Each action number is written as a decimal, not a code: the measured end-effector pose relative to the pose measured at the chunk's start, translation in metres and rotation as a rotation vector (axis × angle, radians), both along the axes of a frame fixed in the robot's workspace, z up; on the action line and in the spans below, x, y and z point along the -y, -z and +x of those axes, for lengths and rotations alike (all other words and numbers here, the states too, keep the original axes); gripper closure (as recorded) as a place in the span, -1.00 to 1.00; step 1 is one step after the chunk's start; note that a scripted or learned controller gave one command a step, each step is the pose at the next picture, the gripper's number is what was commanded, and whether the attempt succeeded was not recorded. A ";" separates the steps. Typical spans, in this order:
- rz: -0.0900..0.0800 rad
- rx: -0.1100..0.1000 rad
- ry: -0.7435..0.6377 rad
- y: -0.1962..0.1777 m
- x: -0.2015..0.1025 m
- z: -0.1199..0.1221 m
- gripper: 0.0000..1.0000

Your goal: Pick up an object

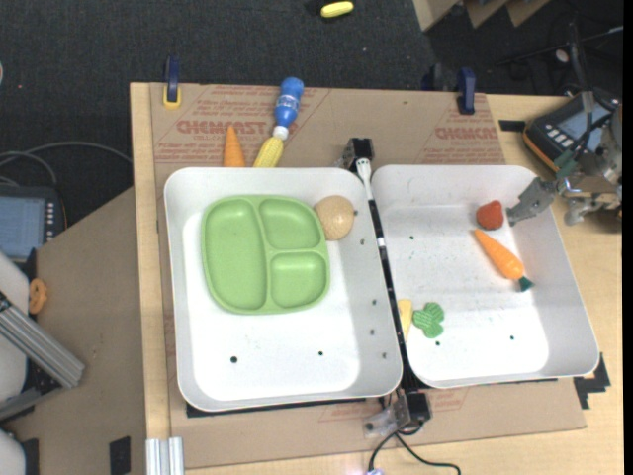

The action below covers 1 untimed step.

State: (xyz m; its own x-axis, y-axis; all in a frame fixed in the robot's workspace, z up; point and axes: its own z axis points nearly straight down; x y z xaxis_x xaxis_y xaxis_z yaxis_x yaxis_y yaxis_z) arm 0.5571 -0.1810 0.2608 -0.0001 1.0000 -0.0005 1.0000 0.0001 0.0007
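Just beside the gripper (524, 206), toward the bin's middle, sits a red tomato (490, 214). Below it lies a carrot (500, 256). Whether it grips anything, I cannot tell.

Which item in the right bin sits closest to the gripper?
The small red round item, right beside the gripper at the bin's upper right. The orange carrot lies below it, and the green piece is farther, near the bin's left edge.

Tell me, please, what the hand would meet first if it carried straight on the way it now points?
Most likely the red object. The hand points toward the view's left over the right bin, and that object sits just ahead of its tip. Height is unclear from above, so it might pass over.
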 end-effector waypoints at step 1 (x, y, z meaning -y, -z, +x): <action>0.002 -0.009 0.003 0.111 0.034 0.018 -1.00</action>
State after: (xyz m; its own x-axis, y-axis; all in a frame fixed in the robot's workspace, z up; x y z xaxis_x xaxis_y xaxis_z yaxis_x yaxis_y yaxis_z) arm 0.5748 -0.2154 0.1503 0.0027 1.0000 0.0016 1.0000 -0.0027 -0.0085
